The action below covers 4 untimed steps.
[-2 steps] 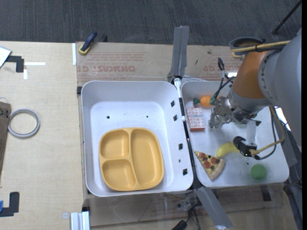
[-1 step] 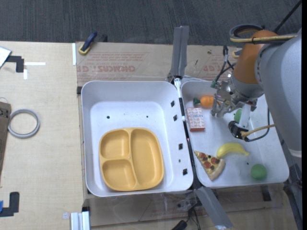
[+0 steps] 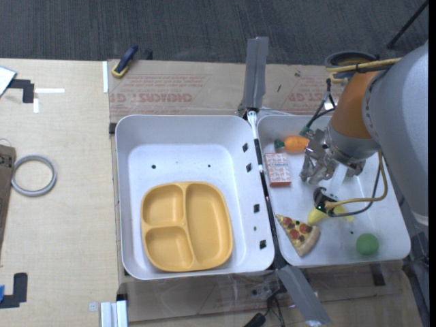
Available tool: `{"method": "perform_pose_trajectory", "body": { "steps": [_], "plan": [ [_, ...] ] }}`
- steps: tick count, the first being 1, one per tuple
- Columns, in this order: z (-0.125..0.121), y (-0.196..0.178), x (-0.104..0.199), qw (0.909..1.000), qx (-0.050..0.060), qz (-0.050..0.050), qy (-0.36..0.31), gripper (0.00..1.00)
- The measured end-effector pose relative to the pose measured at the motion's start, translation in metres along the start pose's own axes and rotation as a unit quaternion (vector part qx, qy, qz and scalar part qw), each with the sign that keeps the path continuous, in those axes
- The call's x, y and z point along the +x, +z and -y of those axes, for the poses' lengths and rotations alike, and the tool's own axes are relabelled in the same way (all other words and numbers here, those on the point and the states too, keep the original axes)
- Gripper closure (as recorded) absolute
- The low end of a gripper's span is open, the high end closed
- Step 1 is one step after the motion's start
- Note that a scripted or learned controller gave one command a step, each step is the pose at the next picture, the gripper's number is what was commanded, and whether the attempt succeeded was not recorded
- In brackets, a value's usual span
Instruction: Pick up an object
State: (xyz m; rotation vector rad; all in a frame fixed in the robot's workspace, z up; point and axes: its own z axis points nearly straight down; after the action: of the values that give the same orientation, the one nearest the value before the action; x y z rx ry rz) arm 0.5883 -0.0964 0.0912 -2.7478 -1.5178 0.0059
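The right bin (image 3: pixel 388 213) holds several small items: an orange toy carrot (image 3: pixel 295 143) at the back left, a red and white box (image 3: pixel 277 168) beside the left wall, a pizza slice (image 3: pixel 298 233) at the front left, a green ball (image 3: pixel 367 244) at the front right and a small yellow-green piece (image 3: pixel 318 214) in the middle. My gripper (image 3: pixel 315 172) hangs low in this bin, just right of the box and below the carrot. Nothing is visibly held in it.
The left bin (image 3: pixel 129 182) carries a yellow divided plate (image 3: pixel 186 225). On the bench to the left lie a roll of tape (image 3: pixel 33 175) and, further back, a blue and yellow tool (image 3: pixel 125 61). A yellow cable (image 3: pixel 361 204) loops from the wrist over the right bin.
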Motion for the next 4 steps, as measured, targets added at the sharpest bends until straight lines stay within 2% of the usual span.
{"method": "perform_pose_trajectory", "body": {
  "steps": [1, 2, 3, 4],
  "plan": [
    [-0.046, 0.000, 0.032, 0.9999, 0.000, 0.001, 0.014, 1.00],
    [-0.015, 0.000, 0.006, 0.9974, -0.001, 0.001, 0.072, 1.00],
    [-0.015, 0.000, 0.006, 0.9974, -0.001, 0.000, 0.072, 0.00],
    [-0.015, -0.009, 0.006, 0.9975, 0.000, 0.002, 0.071, 1.00]
  ]
}}
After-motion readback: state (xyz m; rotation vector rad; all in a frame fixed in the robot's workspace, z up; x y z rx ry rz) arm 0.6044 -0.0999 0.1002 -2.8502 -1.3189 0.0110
